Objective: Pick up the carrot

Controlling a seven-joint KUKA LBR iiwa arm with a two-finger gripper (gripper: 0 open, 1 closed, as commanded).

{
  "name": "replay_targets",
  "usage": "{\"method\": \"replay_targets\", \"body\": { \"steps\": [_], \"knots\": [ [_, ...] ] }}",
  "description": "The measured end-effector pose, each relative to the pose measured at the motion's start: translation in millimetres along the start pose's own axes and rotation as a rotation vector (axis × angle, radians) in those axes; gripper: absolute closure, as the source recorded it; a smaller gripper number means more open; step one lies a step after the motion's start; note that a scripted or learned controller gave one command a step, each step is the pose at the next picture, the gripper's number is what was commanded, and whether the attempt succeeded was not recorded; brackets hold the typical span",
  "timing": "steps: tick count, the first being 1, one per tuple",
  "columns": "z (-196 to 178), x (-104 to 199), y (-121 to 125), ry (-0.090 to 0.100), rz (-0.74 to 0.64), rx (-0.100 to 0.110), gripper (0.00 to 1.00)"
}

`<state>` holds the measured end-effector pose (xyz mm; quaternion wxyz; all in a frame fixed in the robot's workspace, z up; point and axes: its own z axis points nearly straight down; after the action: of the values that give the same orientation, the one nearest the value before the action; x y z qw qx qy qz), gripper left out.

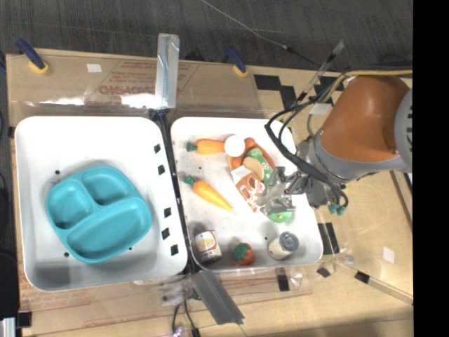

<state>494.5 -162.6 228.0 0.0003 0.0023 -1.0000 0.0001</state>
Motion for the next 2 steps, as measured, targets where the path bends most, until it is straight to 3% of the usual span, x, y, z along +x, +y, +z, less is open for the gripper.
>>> {"method": "replay_targets", "body": {
  "steps": [1,2],
  "knots": [
    [118,-17,62,0.001,-0.336,-0.002,0.0],
    [136,-30,68,-0.004,-0.428,0.0,0.0]
  ]
}}
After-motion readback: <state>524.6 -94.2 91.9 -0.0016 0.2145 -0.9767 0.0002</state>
